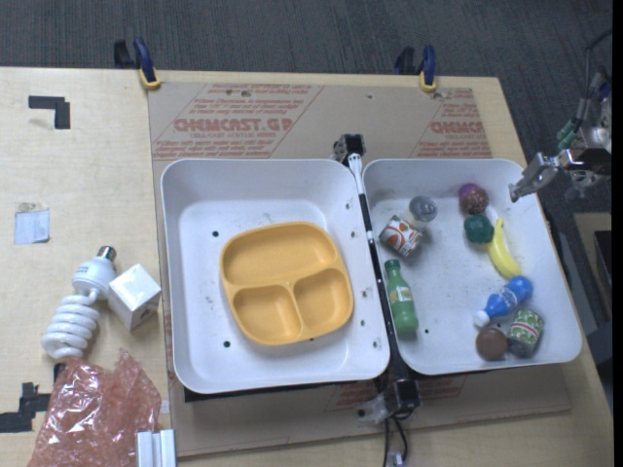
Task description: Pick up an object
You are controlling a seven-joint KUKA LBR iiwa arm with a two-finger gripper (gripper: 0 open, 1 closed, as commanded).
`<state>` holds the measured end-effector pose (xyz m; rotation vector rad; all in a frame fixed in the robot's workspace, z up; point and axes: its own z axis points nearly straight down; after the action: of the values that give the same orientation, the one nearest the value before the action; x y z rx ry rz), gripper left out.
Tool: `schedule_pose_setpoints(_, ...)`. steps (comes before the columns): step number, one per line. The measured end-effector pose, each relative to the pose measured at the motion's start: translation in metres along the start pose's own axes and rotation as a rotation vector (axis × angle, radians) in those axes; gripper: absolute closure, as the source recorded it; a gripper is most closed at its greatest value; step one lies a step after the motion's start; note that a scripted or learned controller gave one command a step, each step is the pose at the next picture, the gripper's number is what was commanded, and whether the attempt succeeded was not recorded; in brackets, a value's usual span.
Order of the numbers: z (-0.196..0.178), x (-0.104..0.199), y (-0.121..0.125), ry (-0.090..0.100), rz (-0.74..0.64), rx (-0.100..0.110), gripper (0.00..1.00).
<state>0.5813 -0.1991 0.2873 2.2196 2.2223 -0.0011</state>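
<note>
The right bin (pixel 545 261) holds several small objects. A green bottle (pixel 400 300) lies along its left wall, with a red and white can (pixel 402 235) and a grey round piece (pixel 422 207) above it. A maroon ball (pixel 473 198), a dark green lump (pixel 478 229) and a banana (pixel 501 249) sit toward the far right. A blue bottle (pixel 505 300), a brown ball (pixel 492 343) and a green patterned can (pixel 524 331) crowd the near right corner. My gripper (pixel 533 178) hovers over the bin's far right rim, apart from all of them.
The left bin (pixel 185 261) carries a yellow divided plate (pixel 287 282). On the bench to the left lie a spiral light bulb (pixel 73 309), a white cube (pixel 134 295) and crumpled pink plastic (pixel 88 412). Two clamps (pixel 146 63) (pixel 426 66) hold the back board.
</note>
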Motion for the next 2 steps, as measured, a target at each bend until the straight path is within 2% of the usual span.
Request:
schedule_pose_setpoints(1,0.169,-0.003,-0.001,0.001,0.002,0.000,0.00)
schedule_pose_setpoints(2,0.159,-0.003,-0.001,-0.001,0.003,-0.002,1.00)
